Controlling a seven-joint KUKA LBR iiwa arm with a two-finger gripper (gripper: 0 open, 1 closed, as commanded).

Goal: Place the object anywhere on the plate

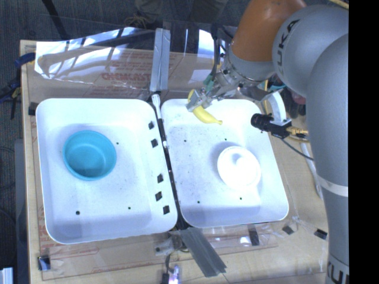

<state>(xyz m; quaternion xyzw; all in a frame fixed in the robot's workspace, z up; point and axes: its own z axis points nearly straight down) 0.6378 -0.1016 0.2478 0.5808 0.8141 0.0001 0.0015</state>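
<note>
Banana hangs just under my hand at the far rim of the right bin, and my fingers look pinched on its upper end, though the grip is small in the picture and I judge it a shallow one. The plate sits well apart from my hand, nearer the front of the same bin.

My worry is the carry: held by one tip, the banana may swing or slip free as I move and drop onto the bin floor short of the plate. The plate also looks domed or has something on it, I cannot tell which, so the fruit may roll off if I let go off-centre.

Counted: one banana, one white plate, one blue bowl in the left bin, two bins on the surface.
</note>
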